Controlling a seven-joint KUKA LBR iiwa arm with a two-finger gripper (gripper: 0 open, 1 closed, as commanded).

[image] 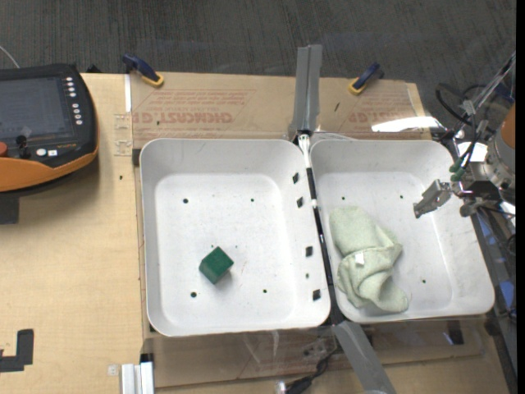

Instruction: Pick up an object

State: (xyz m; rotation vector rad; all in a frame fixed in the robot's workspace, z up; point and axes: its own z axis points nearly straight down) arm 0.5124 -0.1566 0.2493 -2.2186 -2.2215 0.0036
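Two white bins sit side by side on the table [74, 261], and each has one thing in it. The left bin [156, 220] has a small green cube [216, 265] lying on its floor, toward the near-left part, well apart from every wall. The right bin [459, 286] has a pale greenish-white cloth [367, 258], crumpled into a lump against the bin's left side, near the divider between the two bins, running down toward the near edge.

The arm comes in from the right edge, and its hand [449, 195] hangs over the right part of the right bin, up toward the far half. One grey finger [430, 198] sticks out to the left and down. Honestly I cannot tell how wide the hand is set from this angle, it's mostly cables and bracket there. Nothing shows between its fingers, and it's clearly apart from the cloth and far from the cube.

Off to the left on the table there's a teach pendant [41, 125] with a dark screen and orange trim. A brown cardboard sheet [221, 109] lies behind the bins, held by two clamps [143, 70].
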